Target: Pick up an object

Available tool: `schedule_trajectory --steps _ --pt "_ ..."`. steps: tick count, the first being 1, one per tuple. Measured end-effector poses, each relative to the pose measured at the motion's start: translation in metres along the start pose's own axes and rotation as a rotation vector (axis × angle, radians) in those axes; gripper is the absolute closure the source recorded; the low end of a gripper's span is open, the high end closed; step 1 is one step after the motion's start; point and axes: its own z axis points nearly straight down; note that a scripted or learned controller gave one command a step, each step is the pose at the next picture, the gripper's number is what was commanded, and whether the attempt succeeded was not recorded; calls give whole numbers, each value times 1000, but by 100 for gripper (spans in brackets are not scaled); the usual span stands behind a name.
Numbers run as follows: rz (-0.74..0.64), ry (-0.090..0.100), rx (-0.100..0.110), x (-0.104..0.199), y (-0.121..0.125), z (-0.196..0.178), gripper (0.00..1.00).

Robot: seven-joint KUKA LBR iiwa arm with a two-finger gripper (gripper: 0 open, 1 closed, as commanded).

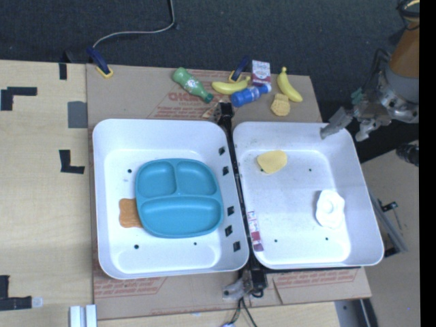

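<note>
The right bin [354,182] holds a flat yellow piece [272,161] near its back left and a white lumpy object [330,208] by its right wall. In the left bin [109,182] a blue divided plate [180,197] lies over an orange piece [128,213] that pokes out on its left. My gripper [347,129] hangs over the back right corner of the right bin, open, with nothing between its fingers. It is well apart from the yellow piece and the white object.
Behind the bins, on the cardboard, lie a green bottle [191,84], two toy bananas [229,86] [289,87], a blue bottle [248,95], a small box [261,70] and a yellow chunk [280,105]. A black clip strip [231,182] joins the bins.
</note>
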Motion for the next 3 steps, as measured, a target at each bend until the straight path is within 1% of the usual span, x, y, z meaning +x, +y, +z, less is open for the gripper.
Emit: schedule_trajectory --steps 1,2,3 --pt "-1 2 4 44 -9 126 0" --pt "-2 0 -4 100 34 158 0" --pt "-3 -1 -3 100 34 148 100"
